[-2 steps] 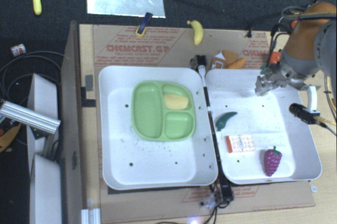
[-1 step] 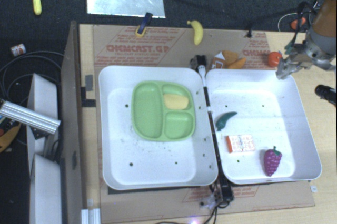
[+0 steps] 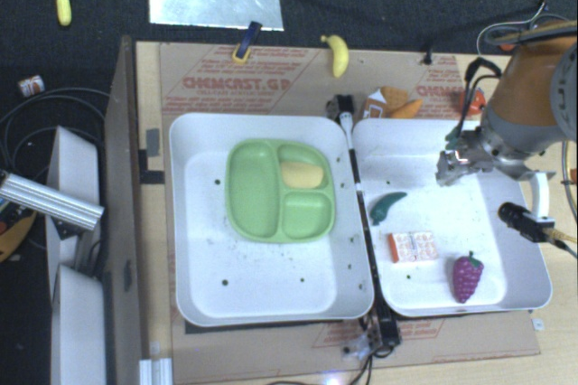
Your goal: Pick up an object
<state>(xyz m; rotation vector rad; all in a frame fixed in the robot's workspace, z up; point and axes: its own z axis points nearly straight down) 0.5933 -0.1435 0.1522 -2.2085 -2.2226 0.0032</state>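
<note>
Three light pieces; I'd pinch the stiff box [image 3: 412,247] across its sides, at six o'clock of the gripper [image 3: 451,168], whose state I can't tell.

The arm [image 3: 533,89] is cut off by the right edge.

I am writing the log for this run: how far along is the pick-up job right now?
Nothing looks done yet. The green pepper, the red-and-white box and the purple grapes lie on the right bin floor. In hand: the end effector hovers over the bin's back part, carrying nothing visible. Left: descend, grasp one object, lift it.
</note>
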